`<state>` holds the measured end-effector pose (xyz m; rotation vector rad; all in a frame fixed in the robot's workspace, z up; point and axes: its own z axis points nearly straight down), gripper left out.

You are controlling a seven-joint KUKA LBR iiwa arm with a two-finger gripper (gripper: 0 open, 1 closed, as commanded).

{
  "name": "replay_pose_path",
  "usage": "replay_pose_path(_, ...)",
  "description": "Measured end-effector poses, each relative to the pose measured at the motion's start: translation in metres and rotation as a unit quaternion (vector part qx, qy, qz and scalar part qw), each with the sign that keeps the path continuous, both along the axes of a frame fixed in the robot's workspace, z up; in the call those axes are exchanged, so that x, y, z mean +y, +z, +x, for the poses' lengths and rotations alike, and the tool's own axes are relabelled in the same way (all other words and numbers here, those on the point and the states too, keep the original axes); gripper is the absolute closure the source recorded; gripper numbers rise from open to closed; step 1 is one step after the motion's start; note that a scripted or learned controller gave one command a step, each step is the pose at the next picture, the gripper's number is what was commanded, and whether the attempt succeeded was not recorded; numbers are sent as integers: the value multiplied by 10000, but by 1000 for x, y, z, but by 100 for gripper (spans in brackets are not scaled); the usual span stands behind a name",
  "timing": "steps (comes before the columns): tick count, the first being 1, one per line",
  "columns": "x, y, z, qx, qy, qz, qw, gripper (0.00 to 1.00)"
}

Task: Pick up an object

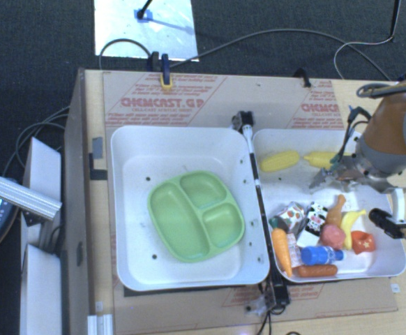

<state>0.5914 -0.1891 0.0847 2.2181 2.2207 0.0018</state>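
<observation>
The gripper (326,180) hangs low in the right bin (398,267), just nearer than two yellow corn cobs (280,161); its state I cannot tell. Toy food (321,239) crowds the bin's near end; a green divided plate (196,215) fills the left bin (130,187)

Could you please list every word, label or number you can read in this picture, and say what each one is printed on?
"CHEMCAST GP": red print on the brown protective sheet covering the bench, behind the left bin.
The same red print repeats on the sheet behind the right bin, partly cut off by the arm; only some letters read there.
Smaller red lines around these marks: too small to read.
The toy items in the right bin: no legible text.
</observation>
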Motion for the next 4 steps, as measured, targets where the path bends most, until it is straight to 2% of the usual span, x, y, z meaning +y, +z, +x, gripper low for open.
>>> replay_pose_path(1,-15,-5,65,293,-28,91,9995,0)
replay_pose_path(2,-11,26,74,96,10,15,10000,0)
replay_pose_path(3,-13,32,69,203,22,22,9998,100)
replay_pose_path(4,-13,34,71,152,28,10,9999,0)
